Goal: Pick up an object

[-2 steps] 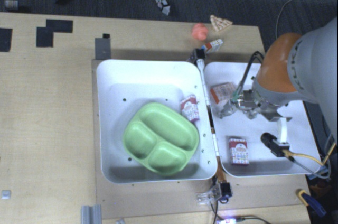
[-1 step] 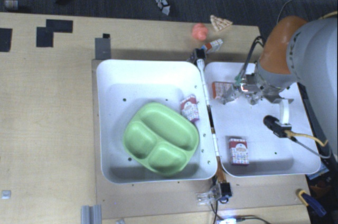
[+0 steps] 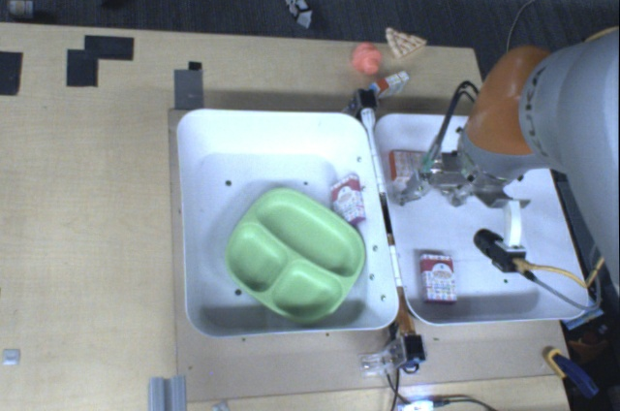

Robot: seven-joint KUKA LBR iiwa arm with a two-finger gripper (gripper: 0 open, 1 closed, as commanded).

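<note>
Scanning from the left, you see a green divided plate (image 3: 295, 252) lying tilted in the left bin (image 3: 199, 205), a small red-and-white packet (image 3: 348, 200) touching its upper right edge. In the right bin (image 3: 542, 298), another red packet (image 3: 439, 276) lies flat and well exposed near the front wall, likely the easier pick. Your gripper (image 3: 441, 181) hangs over that bin's upper left, near a packet (image 3: 403, 165) at the back wall; whether its jaws are released or clenched, you cannot tell.

Green divided tray (image 3: 295, 251) in left bin; red packet (image 3: 438, 276) in right.
</note>
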